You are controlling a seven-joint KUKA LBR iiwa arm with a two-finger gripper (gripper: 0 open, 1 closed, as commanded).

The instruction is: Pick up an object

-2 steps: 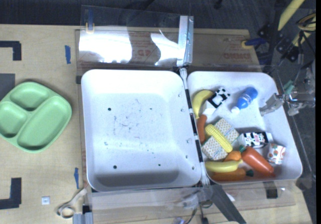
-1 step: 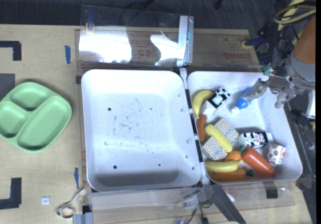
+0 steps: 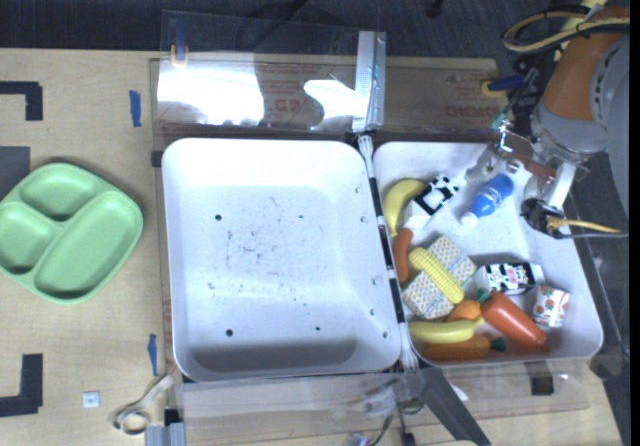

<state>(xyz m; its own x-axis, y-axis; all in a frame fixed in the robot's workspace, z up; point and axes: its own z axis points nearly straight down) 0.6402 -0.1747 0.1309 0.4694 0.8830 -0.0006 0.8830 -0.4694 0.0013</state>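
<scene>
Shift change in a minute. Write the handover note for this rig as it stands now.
Gripper: at the right bin's far right edge; finger state unreadable, nothing seen held.
Things: all in the right bin: blue bottle nearest the gripper, two bananas, corn cob, carrot, small cartons.
Left bin: no objects seen inside.
Done: no pick visible.
Left: grasp and lift one object.

Cardboard strip (image 3: pixel 440 94) behind the bins: reddish print runs along it, too blurred to read.
Small carton (image 3: pixel 507 277) in the right bin: black-and-white cow-patch pattern, no legible words.
Second patterned carton (image 3: pixel 436 195) by the banana: same story, markings but no readable letters.
Little cup (image 3: pixel 551 306) at the right bin's corner: red-and-white label, possibly lettering, too small to tell.
</scene>
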